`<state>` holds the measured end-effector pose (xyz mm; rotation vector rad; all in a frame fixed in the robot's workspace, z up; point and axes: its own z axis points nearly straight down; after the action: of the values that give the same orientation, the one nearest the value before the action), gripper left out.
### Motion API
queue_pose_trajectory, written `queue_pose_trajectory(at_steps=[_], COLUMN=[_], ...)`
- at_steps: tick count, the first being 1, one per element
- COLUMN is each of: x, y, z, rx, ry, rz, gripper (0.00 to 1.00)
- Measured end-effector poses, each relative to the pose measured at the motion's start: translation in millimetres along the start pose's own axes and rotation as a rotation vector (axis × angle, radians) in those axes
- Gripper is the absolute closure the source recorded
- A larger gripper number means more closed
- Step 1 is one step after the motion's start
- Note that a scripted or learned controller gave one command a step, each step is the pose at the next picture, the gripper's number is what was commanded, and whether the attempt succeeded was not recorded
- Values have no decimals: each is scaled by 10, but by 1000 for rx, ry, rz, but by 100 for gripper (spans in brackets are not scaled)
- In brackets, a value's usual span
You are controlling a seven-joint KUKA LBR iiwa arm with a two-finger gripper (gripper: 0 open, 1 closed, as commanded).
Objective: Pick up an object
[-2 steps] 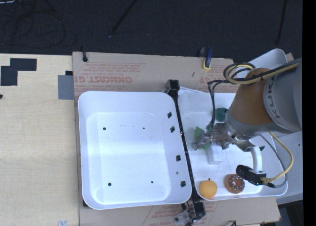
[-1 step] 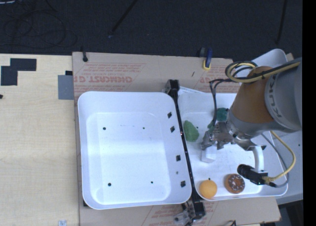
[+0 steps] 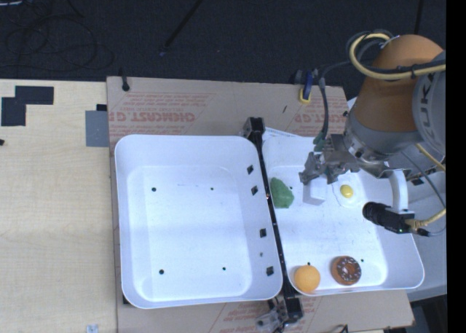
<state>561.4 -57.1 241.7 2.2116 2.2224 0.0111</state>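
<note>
Nearest the camera, along the front wall of the right bin (image 3: pixel 408 280), an orange ball (image 3: pixel 306 278) lies just beside a chocolate-glazed doughnut (image 3: pixel 346 270); both rest on the bin floor, untouched. Farther in, a green lump (image 3: pixel 281 194) sits against the divider that separates this bin from the left bin (image 3: pixel 131 178). A toy fried egg (image 3: pixel 346 192) lies toward the right, and between egg and green lump is a small pale block (image 3: pixel 314 194). The claw (image 3: pixel 321 169) hangs low over that middle ground, directly above the pale block, with the grey arm (image 3: pixel 397 91) and its orange band rising behind. Whether the claw is apart or together cannot be told from this slant. Nothing is seen between its tips, so the pick looks not yet done: closing, gripping and lifting are left, probably on the block.
</note>
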Motion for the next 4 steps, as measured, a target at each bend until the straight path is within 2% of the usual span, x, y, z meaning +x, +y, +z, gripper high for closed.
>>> queue_pose_trajectory(at_steps=[1,2,3,4], x=[-401,104,30,47], y=[-801,-871,-785,-850], z=[-563,174,302,-280], rx=[10,20,16,7], ry=[-1,3,0,0], rz=[10,2,6,4], gripper=[100,100,100,100])
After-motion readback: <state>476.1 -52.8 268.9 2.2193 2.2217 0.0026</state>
